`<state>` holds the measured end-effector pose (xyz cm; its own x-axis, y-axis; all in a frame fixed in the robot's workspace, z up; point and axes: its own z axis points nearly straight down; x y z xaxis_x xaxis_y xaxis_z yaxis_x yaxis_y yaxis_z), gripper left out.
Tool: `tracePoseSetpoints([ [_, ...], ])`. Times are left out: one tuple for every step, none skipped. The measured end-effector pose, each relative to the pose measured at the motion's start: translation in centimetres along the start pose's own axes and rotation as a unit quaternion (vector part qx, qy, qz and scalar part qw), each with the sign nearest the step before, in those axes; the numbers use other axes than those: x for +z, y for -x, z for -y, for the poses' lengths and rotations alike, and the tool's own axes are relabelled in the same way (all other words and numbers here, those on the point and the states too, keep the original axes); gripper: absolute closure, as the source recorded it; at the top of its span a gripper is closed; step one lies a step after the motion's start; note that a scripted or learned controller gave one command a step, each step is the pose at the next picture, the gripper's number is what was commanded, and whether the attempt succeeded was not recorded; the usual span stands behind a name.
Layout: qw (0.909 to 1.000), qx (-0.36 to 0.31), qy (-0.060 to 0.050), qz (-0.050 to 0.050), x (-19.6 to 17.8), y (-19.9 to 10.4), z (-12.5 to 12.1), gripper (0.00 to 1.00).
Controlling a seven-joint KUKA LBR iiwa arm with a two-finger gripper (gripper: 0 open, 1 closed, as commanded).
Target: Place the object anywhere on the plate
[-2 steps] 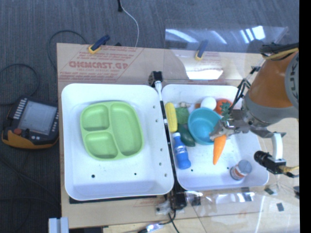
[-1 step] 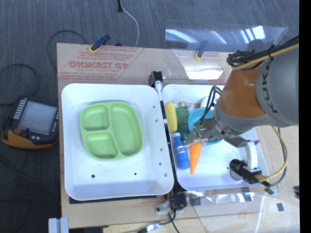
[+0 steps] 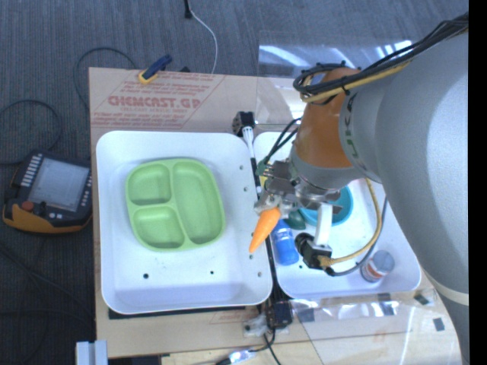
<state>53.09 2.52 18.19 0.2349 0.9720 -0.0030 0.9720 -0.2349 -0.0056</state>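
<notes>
My gripper (image 3: 275,204) hangs above the wall between the two shallow white bins, and an orange carrot-shaped toy (image 3: 264,229) shows just below it, with the thin end pointing down and left. The thick end seems to sit between my fingers, so I judge that I hold the carrot, but the grip looks small and near the tip.

The green plastic plate with three compartments (image 3: 175,202) lies in the left white bin (image 3: 114,280), well apart from the carrot. The risk I see: the carrot is tilted and may slip out during the travel, and fall on the wall or back beside the blue cylinder (image 3: 285,247) in the right bin (image 3: 396,280).
</notes>
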Motion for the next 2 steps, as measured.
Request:
tracePoseSetpoints([
  [1.0000,-0.004,0.003,-0.001,-5.29,-9.25,-1.17,1.00],
  [1.0000,-0.001,0.001,0.001,-5.11,-8.85,-1.22,0.00],
])
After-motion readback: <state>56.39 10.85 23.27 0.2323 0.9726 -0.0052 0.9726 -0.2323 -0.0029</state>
